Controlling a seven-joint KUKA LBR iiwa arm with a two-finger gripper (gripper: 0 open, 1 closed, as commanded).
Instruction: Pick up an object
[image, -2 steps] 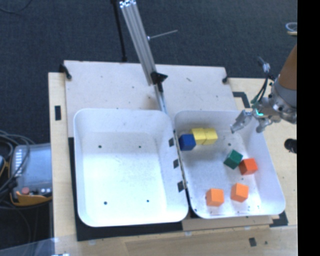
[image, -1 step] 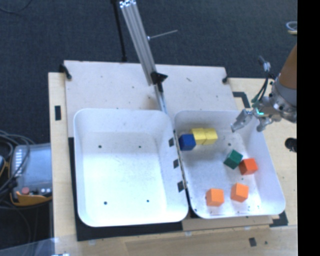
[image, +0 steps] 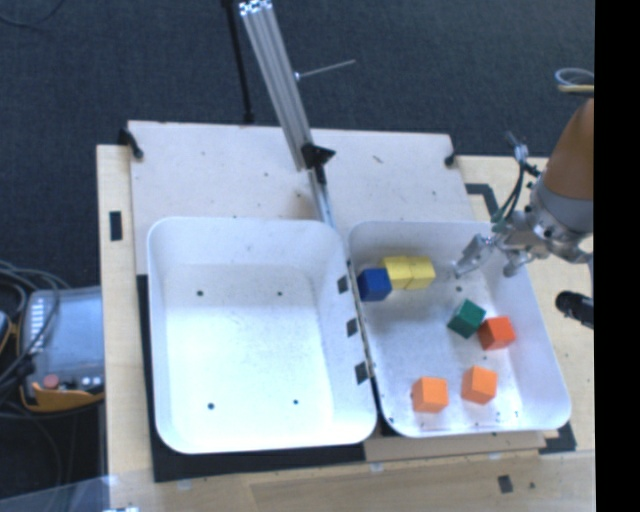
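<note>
End effector (image: 487, 255), fingers spread and holding nothing, hovers above the small green cube (image: 466, 319) beside a red-orange one (image: 497, 333).

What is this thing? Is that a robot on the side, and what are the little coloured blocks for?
Yes, that is a robot arm, grey with an orange band, reaching in from the right. The picture comes from one camera fixed above the bench, looking down at a slant. At the arm's end is a gripper, a hand with two fingers, hovering over the right bin. It holds nothing. That white bin has six small blocks: a blue block touching a yellow block, a green block beside a red-orange block, and two orange blocks nearer the front. The left bin sits beside it. The robot's job is to pick one block up.
</note>
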